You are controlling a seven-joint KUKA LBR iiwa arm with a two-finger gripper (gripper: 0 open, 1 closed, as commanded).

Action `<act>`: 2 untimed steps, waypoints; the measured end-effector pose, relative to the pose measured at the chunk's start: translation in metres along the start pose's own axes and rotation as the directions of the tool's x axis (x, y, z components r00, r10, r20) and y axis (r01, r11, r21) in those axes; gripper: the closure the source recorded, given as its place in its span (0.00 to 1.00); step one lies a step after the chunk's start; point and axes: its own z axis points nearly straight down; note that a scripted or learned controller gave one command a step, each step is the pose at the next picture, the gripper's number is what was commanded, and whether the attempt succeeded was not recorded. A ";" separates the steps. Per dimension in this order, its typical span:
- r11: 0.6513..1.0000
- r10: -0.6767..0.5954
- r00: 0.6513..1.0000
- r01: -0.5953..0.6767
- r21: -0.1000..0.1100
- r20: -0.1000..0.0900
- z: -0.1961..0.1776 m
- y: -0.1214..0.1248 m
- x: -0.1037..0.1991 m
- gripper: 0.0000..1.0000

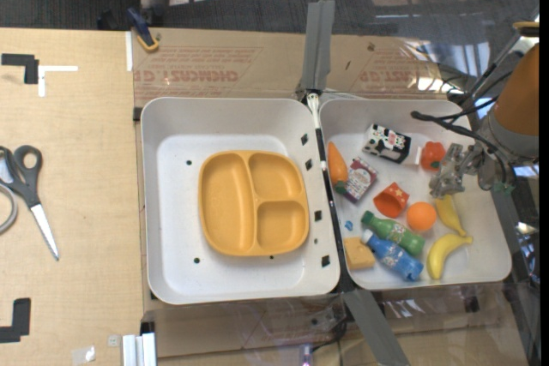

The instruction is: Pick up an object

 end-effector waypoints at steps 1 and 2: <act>1.000 0.000 1.000 0.000 0.000 0.000 0.000 0.000 0.000 0.00; 0.988 0.157 0.988 -0.157 0.000 -0.011 0.022 -0.001 0.005 0.00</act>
